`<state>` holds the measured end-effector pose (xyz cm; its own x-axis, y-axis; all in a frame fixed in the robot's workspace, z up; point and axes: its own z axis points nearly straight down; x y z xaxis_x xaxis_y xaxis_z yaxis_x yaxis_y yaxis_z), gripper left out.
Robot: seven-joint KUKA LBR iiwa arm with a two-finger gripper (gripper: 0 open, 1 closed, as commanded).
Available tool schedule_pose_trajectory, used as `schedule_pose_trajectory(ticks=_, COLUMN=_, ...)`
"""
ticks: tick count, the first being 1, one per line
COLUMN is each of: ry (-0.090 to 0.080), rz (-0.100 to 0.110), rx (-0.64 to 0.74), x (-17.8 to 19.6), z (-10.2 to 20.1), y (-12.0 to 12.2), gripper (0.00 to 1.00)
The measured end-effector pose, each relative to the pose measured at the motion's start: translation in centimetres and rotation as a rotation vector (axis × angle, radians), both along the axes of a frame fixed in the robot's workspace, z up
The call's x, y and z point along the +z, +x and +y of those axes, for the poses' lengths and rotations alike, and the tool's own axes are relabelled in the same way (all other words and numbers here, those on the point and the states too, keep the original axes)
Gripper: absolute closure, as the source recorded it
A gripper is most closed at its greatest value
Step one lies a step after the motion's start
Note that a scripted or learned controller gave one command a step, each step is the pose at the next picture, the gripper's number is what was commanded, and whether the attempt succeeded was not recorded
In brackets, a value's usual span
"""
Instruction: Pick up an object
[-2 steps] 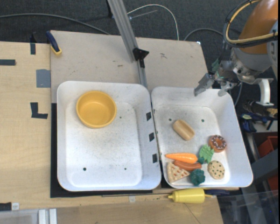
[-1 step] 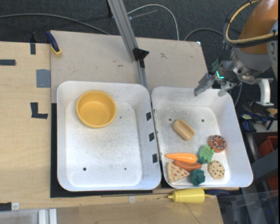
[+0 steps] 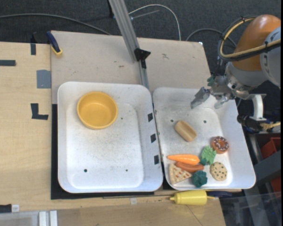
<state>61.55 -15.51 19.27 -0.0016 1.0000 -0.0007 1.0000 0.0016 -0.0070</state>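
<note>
My gripper (image 3: 210,101) hangs over the upper right part of the right bin (image 3: 179,100), open, with nothing between its two fingers. Below it in that bin lies a tan bread roll (image 3: 185,130). Further toward the bin's front sit a chocolate donut (image 3: 220,144), an orange carrot (image 3: 184,159), a green broccoli piece (image 3: 208,155), a pizza slice (image 3: 178,174), a second dark green broccoli (image 3: 199,178) and a cookie (image 3: 219,171). The roll lies a short way below and to the left of the fingers, apart from them.
The left bin (image 3: 104,173) holds a yellow bowl (image 3: 97,109) at its upper left. A yellow mustard bottle (image 3: 191,198) lies on the bench in front of the right bin. A grey metal pole (image 3: 125,20) slants down to the gap between the bins.
</note>
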Motion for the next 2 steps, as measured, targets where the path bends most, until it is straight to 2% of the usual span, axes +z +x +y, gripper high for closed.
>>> schedule_pose_trajectory(ticks=2, ry=-0.001, rz=-0.004, rx=0.0, x=-10.6, z=-0.8, y=-0.6, gripper=0.0)
